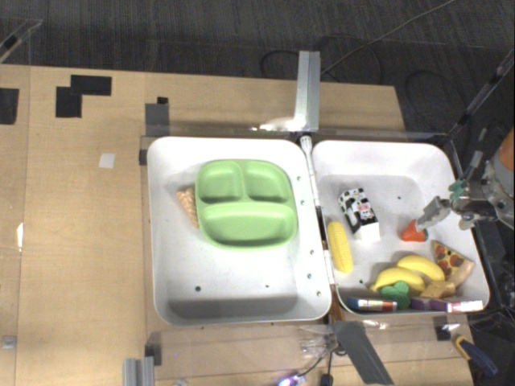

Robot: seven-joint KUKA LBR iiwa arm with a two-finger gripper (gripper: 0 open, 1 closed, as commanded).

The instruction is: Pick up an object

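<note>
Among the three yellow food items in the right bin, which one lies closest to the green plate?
The corn cob. It lies alone along the right bin's left wall, next to the divider. The banana and the lemon sit together further right, near the front wall.

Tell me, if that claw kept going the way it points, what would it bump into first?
Probably the small orange-red piece, which lies just below-left of the claw in the right bin. Depth is hard to judge from above.

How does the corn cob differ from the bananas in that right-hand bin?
The corn cob is one straight piece lying lengthwise beside the bin's left wall; the bananas are a curved bunch lying crosswise near the front. The corn cob lies alone, while the bananas lie crowded among other items. Both are yellow toy foods in the right bin.
</note>
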